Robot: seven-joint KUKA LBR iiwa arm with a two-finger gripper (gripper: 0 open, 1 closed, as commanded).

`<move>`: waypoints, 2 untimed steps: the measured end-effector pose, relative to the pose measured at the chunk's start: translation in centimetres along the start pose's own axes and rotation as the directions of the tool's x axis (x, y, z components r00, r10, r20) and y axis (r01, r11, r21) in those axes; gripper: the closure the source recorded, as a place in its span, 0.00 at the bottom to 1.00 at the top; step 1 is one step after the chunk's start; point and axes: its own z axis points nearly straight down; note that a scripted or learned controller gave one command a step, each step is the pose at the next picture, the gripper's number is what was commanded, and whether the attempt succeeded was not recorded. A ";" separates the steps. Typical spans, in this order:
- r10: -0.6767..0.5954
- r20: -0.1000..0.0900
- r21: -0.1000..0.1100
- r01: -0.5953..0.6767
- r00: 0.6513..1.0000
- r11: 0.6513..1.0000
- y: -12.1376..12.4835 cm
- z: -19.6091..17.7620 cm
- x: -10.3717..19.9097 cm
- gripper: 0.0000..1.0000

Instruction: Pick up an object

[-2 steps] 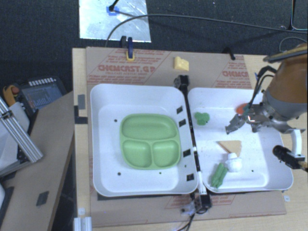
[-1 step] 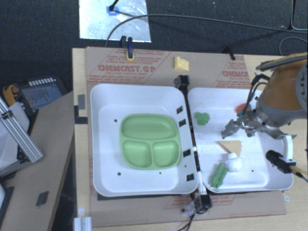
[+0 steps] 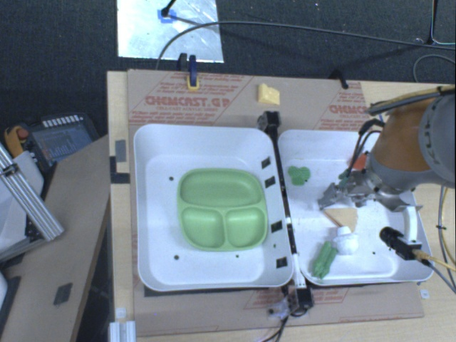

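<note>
- A grey arm (image 3: 406, 144) with an orange band reaches in from the right over the right bin (image 3: 317, 148), one of two shallow white bins set side by side on the worktop (image 3: 313, 95).
- Its gripper (image 3: 340, 194) is low inside the right bin, just above the upper edge of a tan wedge (image 3: 342, 216); from this angle it cannot be told whether the gripper is released or clenched, nor whether it touches the wedge.
- The tan wedge lies on the bin floor near the middle, with nothing seen lifted clear of the bin.
- Just below the wedge sits a small white lump (image 3: 348, 243), and touching its left side a long green piece (image 3: 323, 260) lies at a slant towards the bin's near wall.
- A small green leafy piece (image 3: 298, 175) rests well apart from these, near the bin's left wall.
- The left bin (image 3: 157, 155) holds a pale green divided plate (image 3: 221, 209) with three compartments, lying flat near its centre.
- Outside the bins, a yellow block (image 3: 268, 94) sits on the brown sheet with red lettering that covers the worktop, behind the seam between the two bins.
- A blue and yellow clamp (image 3: 191, 73) grips the far edge of the worktop.
</note>
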 end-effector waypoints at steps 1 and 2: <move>0.000 0.001 -0.004 0.000 1.000 1.000 0.1 -1.2 0.0 1.00; -0.002 0.001 -0.004 0.002 1.000 1.000 0.3 -5.5 0.1 1.00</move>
